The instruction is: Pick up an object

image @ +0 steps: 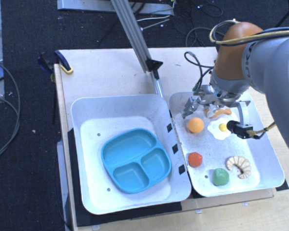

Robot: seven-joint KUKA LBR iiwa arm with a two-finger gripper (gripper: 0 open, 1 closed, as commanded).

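The fingers (pixel 189 108) are seen spread and empty just above the orange ball (pixel 196 125) in the right bin (pixel 265 171), so a descent and closure are judged next
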